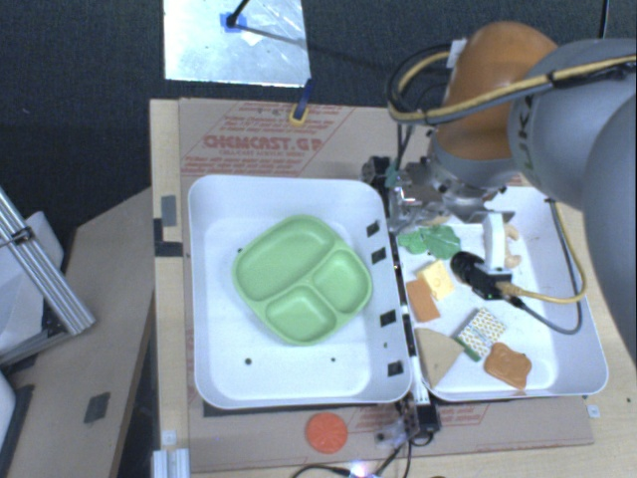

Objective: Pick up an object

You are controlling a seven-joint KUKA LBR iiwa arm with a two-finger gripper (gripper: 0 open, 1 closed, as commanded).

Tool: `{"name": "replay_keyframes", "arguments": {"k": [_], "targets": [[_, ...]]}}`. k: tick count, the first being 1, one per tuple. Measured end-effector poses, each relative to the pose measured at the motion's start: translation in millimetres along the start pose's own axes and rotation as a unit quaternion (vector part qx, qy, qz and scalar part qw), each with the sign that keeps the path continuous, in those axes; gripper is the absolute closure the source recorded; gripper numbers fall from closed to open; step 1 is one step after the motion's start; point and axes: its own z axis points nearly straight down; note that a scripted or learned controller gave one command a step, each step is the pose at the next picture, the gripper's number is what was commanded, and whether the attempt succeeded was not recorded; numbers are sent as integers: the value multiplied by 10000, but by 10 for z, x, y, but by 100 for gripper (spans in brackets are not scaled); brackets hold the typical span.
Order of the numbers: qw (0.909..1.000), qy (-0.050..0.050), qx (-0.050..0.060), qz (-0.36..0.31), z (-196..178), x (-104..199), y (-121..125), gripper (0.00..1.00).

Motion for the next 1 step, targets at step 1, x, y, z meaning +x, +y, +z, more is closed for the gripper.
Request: {"name": "replay_keyframes", "arguments": {"k": [1], "targets": [[10000,-6,5,29,89,-72,-71,100]]}}
